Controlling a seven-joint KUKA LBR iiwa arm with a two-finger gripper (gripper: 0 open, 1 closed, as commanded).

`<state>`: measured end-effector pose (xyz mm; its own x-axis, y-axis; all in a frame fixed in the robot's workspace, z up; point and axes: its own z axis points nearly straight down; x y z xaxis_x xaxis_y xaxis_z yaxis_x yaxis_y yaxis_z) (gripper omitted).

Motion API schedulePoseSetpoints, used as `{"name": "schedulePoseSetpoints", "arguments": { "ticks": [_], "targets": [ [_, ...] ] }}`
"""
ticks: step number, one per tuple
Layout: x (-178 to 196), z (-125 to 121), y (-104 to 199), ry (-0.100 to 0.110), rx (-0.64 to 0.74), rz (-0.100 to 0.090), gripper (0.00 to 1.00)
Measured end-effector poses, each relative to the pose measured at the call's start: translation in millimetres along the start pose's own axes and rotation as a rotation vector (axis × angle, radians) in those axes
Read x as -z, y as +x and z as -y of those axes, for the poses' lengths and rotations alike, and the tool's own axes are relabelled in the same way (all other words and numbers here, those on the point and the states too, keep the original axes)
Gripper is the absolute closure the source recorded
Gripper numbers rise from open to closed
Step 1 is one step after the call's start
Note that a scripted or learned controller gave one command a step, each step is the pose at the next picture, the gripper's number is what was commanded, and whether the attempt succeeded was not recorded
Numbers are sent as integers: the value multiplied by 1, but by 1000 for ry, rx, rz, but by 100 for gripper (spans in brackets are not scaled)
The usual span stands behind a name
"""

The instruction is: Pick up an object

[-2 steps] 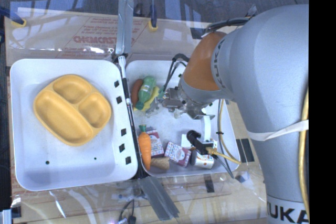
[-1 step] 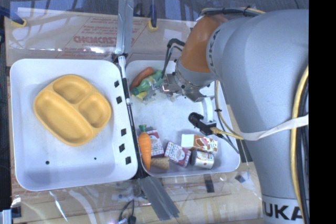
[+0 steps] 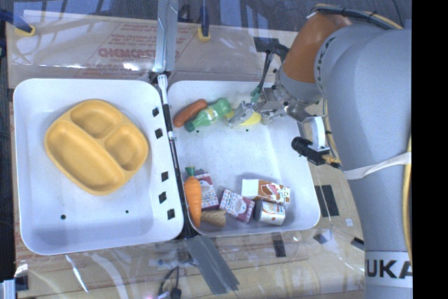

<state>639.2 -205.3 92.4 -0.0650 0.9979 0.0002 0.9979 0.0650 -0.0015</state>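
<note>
The yellow three-compartment plastic tray [image 3: 96,145] looks smooth and faintly glossy. The two shallow white plastic bins [image 3: 42,220] are matt. Clear glossy sheeting [image 3: 105,45] behind them reflects light. The grey arm casing [image 3: 367,101] has a satin finish.

two bins [image 3: 28,150], one tray [image 3: 96,145], two carrots [image 3: 193,201]

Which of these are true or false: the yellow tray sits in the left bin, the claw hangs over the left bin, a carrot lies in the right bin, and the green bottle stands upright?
1. The yellow three-compartment plastic tray sits in the left white bin. True.
2. The claw hangs over the left bin. False: it is over the right white bin, near its far edge.
3. An orange toy carrot lies in the right bin. True.
4. The green plastic bottle stands upright. False: it lies on its side.
</note>
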Motion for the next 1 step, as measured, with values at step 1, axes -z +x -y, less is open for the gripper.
{"name": "schedulePoseSetpoints", "arguments": {
  "ticks": [1],
  "targets": [
    [0,-18,20,3,-23,-1,0]
  ]
}}
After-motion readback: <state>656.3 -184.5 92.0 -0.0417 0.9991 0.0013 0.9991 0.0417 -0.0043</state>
